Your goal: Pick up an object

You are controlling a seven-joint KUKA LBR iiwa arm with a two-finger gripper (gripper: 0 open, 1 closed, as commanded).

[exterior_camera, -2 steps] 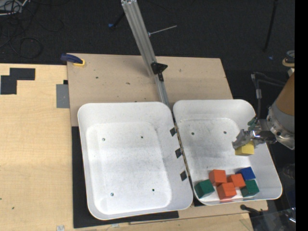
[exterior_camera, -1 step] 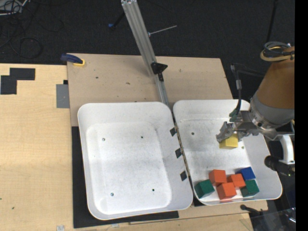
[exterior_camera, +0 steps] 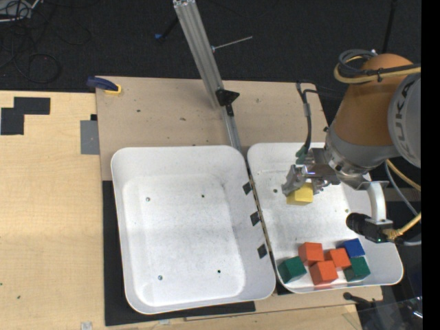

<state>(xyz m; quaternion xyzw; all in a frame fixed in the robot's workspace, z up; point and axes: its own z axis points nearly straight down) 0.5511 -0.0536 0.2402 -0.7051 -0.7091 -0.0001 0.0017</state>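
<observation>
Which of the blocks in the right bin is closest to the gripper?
The yellow block, right at the gripper in the middle of the right bin. The orange, green and blue blocks sit clustered at the bin's near corner.

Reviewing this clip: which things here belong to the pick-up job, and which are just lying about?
Job:
tool
yellow block at the tool's tip
right bin

Lying about:
orange, green and blue blocks clustered in the right bin's near corner
left bin

A light wooden surface (exterior_camera: 48,205) fills the left and centre of the frame. Dark rectangular cut-outs (exterior_camera: 24,112) show at its upper left. Along the top runs a dark floor (exterior_camera: 103,26) with loose cables (exterior_camera: 24,9). A grey aluminium rail (exterior_camera: 199,47) slants down from the top centre. A small blue and yellow clamp (exterior_camera: 104,85) sits at the board's upper left corner.
</observation>
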